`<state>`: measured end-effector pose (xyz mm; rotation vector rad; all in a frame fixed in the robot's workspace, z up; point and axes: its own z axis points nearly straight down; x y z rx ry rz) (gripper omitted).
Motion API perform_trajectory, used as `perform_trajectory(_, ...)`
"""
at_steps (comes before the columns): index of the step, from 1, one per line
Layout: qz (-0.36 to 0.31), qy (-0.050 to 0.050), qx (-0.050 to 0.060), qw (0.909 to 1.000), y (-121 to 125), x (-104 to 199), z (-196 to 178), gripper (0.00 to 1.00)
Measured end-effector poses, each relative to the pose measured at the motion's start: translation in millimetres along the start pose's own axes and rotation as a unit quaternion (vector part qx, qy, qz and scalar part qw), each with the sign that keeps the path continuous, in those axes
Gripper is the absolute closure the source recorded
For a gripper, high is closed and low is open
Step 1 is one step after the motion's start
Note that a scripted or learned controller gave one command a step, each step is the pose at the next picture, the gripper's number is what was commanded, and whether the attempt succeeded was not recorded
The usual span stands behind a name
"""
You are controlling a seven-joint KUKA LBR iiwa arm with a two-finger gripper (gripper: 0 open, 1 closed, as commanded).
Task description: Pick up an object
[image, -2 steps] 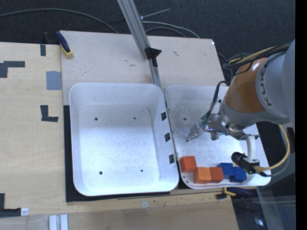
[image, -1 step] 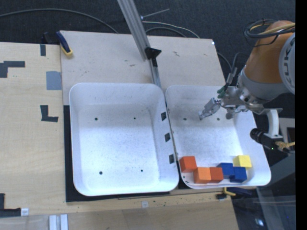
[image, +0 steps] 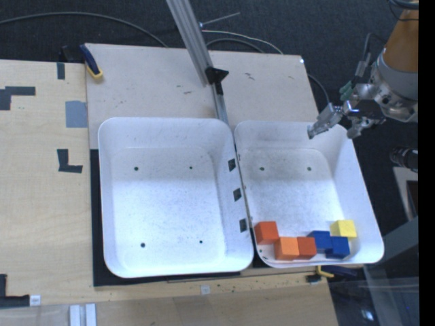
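We see the gripper (image: 338, 123) above the far right corner of the right bin (image: 353, 175), its two fingers spread apart with nothing between them; one finger (image: 319, 128) reaches over the bin's rim, the other points down beside it. Behind it the grey arm (image: 397, 80) rises toward the right edge of the view, its orange band (image: 402, 39) above the wrist. In the right bin we find all the blocks gathered along the near edge, well apart from the gripper: an orange block (image: 266, 231) at the left, a second orange block (image: 289, 247) just beside it, a red block (image: 306, 246) touching that, then a blue block (image: 321, 238), another blue block (image: 338, 248) and a yellow block (image: 344, 229) resting at the far right of the cluster. The left bin (image: 109, 182) sits flush against the right one, its speckled white floor bare. Both bins rest on a pale wooden bench (image: 41, 182) marked with dark tape patches (image: 66, 160). A metal rail (image: 190, 29) slants down from the top of the view to the seam between the bins, and black cables (image: 81, 19) lie across the dark floor beyond.
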<state>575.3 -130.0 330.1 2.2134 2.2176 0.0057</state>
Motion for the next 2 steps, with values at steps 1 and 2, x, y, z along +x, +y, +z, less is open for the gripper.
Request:
perform_trajectory(1, 0.0, 0.002, 0.009, 1.0, -1, 33, 153, 0.0)
perform_trajectory(2, -0.001, 0.001, 0.0, 1.0, 26, 54, 15, 0.0)
